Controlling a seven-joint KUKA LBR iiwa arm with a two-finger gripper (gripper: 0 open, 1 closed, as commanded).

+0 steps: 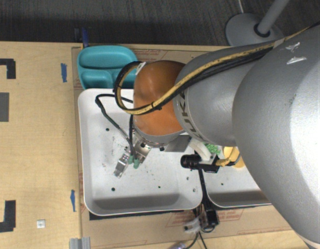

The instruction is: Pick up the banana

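A small patch of the yellow banana [231, 155] shows in the right bin [238, 199], at its left side; the arm's wrist hides the rest of it. My gripper [127, 164] hangs low over the floor of the left bin [88, 139], well to the left of the banana. It is open, and between its two fingertips I see nothing but white bin floor. The orange band [154, 100] and the grey arm cover the back of the left bin and most of the right bin.
A teal tray [105, 62] sits behind the left bin's far edge. Black cables [110, 119] loop from the wrist over the left bin. Dark specks dot that bin's floor. Cardboard bench [35, 139] lies to the left.
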